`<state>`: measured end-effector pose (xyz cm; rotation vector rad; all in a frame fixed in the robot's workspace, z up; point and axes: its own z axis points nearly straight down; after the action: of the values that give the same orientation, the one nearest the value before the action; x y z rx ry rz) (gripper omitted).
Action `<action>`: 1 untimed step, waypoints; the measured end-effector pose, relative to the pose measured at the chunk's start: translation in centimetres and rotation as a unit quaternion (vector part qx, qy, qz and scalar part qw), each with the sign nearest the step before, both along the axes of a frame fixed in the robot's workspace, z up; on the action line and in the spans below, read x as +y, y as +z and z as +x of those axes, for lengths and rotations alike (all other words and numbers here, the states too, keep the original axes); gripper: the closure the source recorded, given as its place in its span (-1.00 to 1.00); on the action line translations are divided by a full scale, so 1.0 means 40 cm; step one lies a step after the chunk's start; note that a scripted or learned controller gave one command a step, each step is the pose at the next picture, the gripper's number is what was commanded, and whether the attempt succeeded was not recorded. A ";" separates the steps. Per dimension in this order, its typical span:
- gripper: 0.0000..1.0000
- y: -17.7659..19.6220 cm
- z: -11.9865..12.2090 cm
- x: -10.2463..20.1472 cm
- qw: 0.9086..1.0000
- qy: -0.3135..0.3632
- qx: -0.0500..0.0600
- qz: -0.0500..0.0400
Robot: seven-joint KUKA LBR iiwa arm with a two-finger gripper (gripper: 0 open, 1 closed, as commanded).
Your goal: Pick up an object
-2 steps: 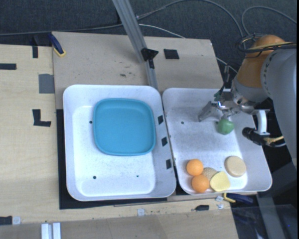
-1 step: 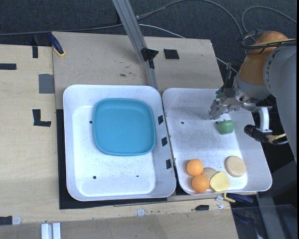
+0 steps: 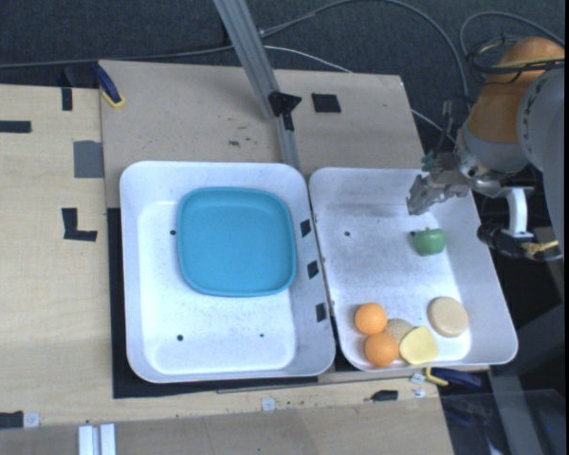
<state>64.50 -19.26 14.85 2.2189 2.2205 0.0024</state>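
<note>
**Robot arm poised over green object in right-hand bin**

A grey arm (image 3: 536, 121) with an orange band reached in from the right of the camera view, its gripper (image 3: 422, 197) positioned over the far part of the right bin (image 3: 488, 282). From this angle it could not be told whether the gripper was spread or pressed together, and nothing was visibly caught in it. A small green object (image 3: 429, 242) lay on the bin floor just beside the gripper, on the side nearer the camera and apart from it.

Along the near edge of the same bin sat a cluster of small items: two orange balls (image 3: 371, 318), one behind the other, a yellow piece (image 3: 419, 345) touching the nearer ball, and a round tan disc (image 3: 448, 317) just beside the yellow piece. A pale, speckled object was partly hidden among them.

The left bin (image 3: 152, 282) held a rounded square blue plate (image 3: 236, 241), lying flat toward its far side. Both bins rested side by side on a light wooden surface (image 3: 38, 254) marked with patches of dark tape. A grey metal bar (image 3: 256, 60) slanted across the surface behind the bins.
</note>
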 end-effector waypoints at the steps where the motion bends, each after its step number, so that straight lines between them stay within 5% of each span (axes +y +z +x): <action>1: 1.00 0.108 -0.003 -0.010 1.000 0.000 0.000 0.000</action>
<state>64.39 -19.67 19.17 2.2192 2.2200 0.0024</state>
